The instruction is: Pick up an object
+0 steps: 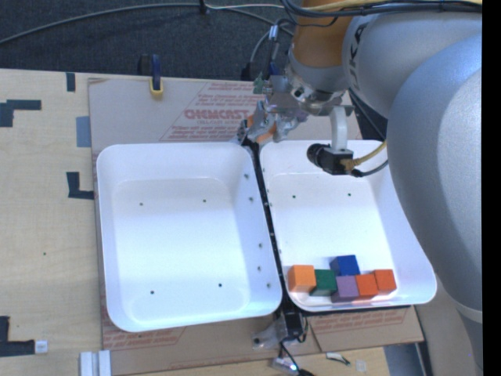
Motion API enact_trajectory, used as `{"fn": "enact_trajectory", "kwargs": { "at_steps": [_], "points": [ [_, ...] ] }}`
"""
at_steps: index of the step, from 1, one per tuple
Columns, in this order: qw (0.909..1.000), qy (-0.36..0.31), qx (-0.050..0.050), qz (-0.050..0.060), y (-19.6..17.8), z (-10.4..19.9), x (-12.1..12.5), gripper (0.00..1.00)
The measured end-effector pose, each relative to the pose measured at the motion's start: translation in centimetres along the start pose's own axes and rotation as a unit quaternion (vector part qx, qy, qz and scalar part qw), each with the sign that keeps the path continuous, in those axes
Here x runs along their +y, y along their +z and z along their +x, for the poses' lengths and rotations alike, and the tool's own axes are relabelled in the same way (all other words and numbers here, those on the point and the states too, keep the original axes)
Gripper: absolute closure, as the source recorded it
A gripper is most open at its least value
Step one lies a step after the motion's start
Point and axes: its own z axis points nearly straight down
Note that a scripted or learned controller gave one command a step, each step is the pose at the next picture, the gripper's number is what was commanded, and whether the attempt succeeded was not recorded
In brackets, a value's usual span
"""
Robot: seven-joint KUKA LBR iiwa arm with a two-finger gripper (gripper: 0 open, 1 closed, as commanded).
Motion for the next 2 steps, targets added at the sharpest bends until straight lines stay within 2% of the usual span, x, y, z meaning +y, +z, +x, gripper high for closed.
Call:
{"fn": "enact_trajectory", "kwargs": {
  "at_steps": [1,2],
  "points": [
    [1.0,0.003,-0.001,0.003,0.37,-0.38,-0.11,0.0],
    [1.0,0.003,-0.001,0.003,0.36,-0.38,-0.1,0.0]
  ]
}}
